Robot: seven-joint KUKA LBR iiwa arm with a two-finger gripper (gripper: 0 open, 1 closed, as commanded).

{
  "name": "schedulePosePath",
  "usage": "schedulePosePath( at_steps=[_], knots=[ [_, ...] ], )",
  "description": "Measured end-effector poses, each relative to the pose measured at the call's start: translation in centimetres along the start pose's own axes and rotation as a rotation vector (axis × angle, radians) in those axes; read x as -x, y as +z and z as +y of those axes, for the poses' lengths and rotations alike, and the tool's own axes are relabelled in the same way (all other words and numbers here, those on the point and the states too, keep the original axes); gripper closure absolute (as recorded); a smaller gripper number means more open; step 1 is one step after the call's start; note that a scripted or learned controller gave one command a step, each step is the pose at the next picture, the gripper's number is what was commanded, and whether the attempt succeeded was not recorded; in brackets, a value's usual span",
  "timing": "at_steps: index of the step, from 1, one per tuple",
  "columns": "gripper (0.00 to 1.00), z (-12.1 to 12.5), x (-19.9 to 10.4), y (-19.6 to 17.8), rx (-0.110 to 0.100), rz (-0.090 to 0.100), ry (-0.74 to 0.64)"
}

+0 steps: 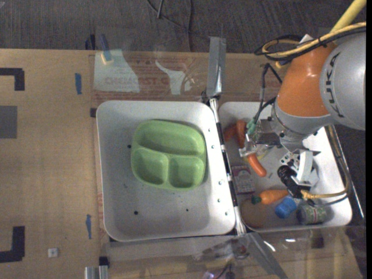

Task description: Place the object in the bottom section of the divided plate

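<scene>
A light green divided plate (169, 154) lies in the left white bin (116, 202). It has one long section on the far side and two smaller ones on the near side. My gripper (251, 149) hangs low over the left part of the right bin (340, 211), under the orange wrist band. A small orange carrot-like piece (256, 165) lies right below the gripper; whether they touch is unclear. Another orange-red piece (235, 131) sits just behind the gripper, near the bin's left wall.
In the right bin also lie a carrot (271, 197) with a green tip, a blue block (285, 207), a small can (313, 214) and a flat packet (244, 179). A metal divider (216, 68) stands between the bins. Cables (302, 42) loop above the arm.
</scene>
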State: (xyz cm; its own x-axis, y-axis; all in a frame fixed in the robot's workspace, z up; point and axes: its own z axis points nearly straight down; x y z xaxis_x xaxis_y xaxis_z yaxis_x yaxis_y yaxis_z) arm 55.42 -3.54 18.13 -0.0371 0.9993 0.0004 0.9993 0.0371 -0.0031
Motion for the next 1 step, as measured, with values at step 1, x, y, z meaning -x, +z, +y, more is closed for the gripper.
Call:
schedulePosePath(
  at_steps=[1],
  knots=[
    [1.00,0.16,-7.56,0.01,-0.002,-0.001,-0.120]
  ],
)
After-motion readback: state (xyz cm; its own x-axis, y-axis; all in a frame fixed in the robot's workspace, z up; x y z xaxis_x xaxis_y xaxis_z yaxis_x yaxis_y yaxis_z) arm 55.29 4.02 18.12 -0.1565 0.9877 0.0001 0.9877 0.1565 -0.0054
